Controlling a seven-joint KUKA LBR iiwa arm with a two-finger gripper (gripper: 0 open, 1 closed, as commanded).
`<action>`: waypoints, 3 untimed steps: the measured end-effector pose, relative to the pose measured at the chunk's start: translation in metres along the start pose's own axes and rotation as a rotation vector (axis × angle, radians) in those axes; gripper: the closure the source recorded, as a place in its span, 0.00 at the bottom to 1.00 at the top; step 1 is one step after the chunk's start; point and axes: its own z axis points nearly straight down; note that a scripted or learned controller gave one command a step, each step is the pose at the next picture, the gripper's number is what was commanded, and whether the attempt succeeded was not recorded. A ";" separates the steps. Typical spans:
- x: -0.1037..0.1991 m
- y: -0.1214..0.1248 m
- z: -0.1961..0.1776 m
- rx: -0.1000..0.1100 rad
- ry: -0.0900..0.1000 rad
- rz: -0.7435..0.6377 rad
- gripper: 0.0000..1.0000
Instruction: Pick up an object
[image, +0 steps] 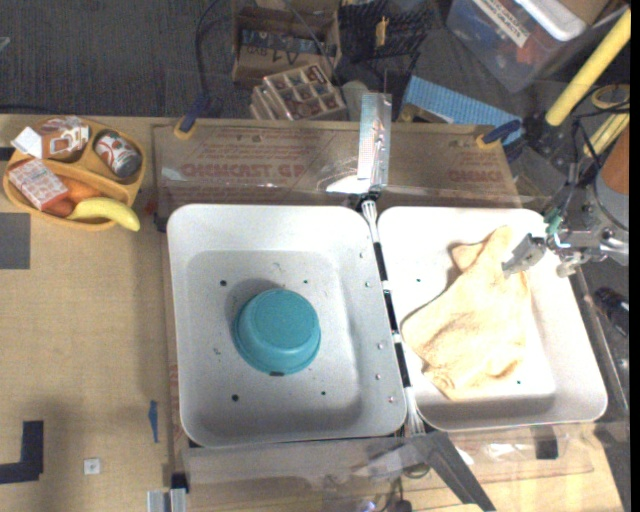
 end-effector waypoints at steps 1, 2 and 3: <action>0.048 0.032 0.086 0.001 0.000 0.017 0.00; 0.056 -0.011 0.063 0.001 0.001 -0.052 0.00; 0.028 0.053 0.024 -0.003 -0.002 -0.028 0.00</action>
